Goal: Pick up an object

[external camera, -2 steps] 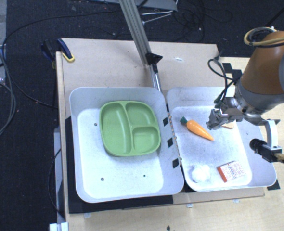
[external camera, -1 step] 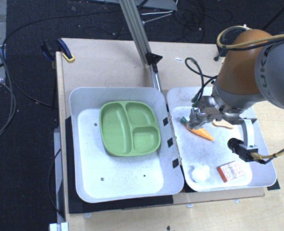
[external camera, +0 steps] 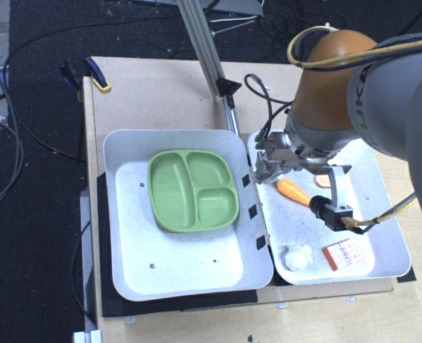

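Claw (external camera: 268, 164) hangs low at the right bin's (external camera: 383, 191) left edge — beside the carrot (external camera: 294, 190), likely its target — grip state unclear.

Grey arm (external camera: 393, 91), orange wrist band (external camera: 332, 77), yellow cable (external camera: 354, 52) looped alongside.

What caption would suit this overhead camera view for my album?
Grey-and-orange arm hovering over the right bin beside an orange carrot-like toy; green divided plate in the left bin.
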